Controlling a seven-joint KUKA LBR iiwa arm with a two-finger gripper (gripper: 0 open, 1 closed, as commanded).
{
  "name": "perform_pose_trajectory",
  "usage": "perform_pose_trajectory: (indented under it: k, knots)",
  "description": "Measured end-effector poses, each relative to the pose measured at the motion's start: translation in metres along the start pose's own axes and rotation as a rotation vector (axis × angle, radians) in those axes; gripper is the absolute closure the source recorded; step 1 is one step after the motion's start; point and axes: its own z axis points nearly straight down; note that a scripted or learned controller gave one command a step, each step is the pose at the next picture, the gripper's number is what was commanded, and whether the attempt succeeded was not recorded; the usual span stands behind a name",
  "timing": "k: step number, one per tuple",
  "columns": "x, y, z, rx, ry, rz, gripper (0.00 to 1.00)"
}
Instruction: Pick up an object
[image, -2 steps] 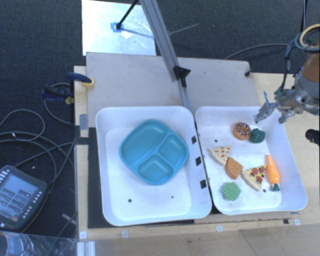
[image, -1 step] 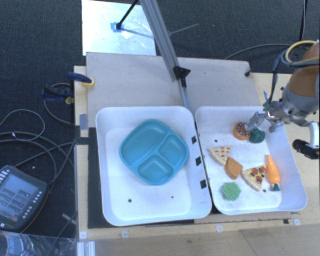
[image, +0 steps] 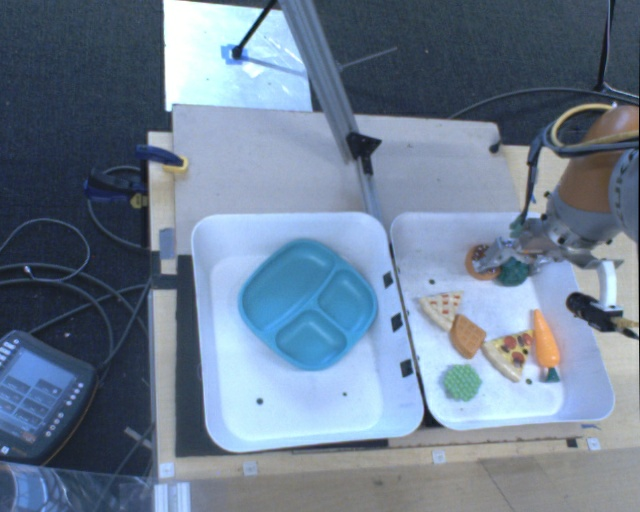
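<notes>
My gripper (image: 501, 259) is low over the far part of the right bin (image: 580, 405), reaching in from the right. It sits between a round orange-red toy (image: 478, 262) on its left and a dark green toy (image: 515, 272) on its right, and partly covers both. Nearer the front lie a pale waffle-like wedge (image: 441, 307), an orange-brown biscuit (image: 467, 336), a pizza slice (image: 510, 353), a carrot (image: 545, 341) and a round green piece (image: 461, 382).
The left bin (image: 225, 400) bears a blue divided plate (image: 308, 302). A grey metal pole (image: 335, 90) slants in from the top down to the gap between the bins. Cables and a clamp (image: 140, 178) lie off the bench to the left.
</notes>
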Motion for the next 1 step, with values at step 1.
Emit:
perform_pose_trajectory:
  k: [1]
  knots:
    - [-0.0009,0.0024,-0.0156,-0.008,-0.004,-0.002,1.00]
